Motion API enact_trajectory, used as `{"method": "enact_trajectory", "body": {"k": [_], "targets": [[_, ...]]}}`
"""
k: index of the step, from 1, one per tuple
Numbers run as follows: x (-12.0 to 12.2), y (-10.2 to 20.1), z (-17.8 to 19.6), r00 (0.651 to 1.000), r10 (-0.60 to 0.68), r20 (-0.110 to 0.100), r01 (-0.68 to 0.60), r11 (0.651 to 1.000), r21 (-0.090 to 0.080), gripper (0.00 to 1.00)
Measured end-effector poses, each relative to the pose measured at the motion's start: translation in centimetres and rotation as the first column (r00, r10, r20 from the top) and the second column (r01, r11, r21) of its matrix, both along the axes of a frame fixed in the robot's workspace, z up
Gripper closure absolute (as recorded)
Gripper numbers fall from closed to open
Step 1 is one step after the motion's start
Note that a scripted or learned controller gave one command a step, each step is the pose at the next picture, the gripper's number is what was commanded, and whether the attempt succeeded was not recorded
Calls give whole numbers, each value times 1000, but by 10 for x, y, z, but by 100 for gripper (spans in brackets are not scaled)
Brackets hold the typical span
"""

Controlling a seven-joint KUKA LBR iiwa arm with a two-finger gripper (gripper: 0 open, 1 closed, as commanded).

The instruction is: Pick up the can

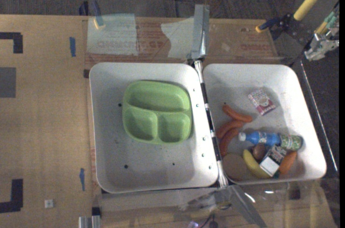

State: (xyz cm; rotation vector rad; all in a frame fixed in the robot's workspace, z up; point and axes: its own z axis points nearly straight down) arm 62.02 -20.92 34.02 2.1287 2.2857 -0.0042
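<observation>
Left bin [108, 167]: green divided plate [157, 111]. Right bin [310, 114]: the can [260, 151], judged to be the dark rounded item, sits near the front wall. It is packed between bottle [269, 139], banana [253, 163] and small carton [274, 159]. It is mostly covered, so its long axis and heading cannot be read. Risk: crowding lets a grasp catch neighbours or slip off. Whether the end effector is released or clenched cannot be told.

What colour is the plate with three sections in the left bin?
Light green plastic divided plate, seen in the camera view.
</observation>
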Motion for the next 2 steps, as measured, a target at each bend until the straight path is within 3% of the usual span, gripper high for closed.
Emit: {"method": "enact_trajectory", "body": {"k": [1,2], "targets": [[2,0,10,1000,3,3,-3,1000,-3,100],[30,30,47,999,-40,-9,40,999,12,100]]}}
